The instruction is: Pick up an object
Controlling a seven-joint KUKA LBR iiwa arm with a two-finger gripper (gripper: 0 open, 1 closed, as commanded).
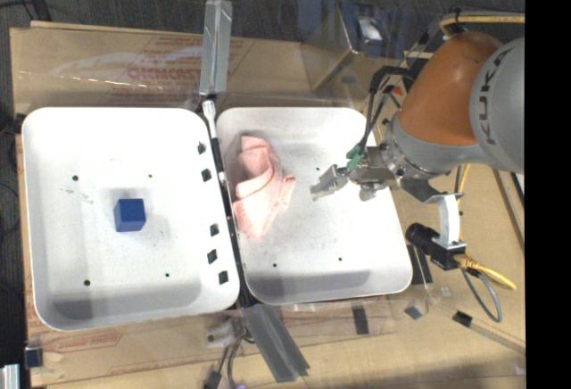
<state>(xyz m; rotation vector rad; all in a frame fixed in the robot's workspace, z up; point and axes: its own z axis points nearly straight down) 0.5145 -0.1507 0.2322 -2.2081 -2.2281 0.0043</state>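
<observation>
We read step as approach: gripper over right bin, centre-right of frame, nothing between fingers; how far open we cannot tell.

Near to far by our count:
- two white bins, side by side across lower half of frame
- one blue cube, left bin, centre-left of frame, well apart from gripper
- one pink cloth, crumpled, at left wall of right bin, near gripper

Next move, we judge: shift left over cloth, descend, close on raised fold.
</observation>
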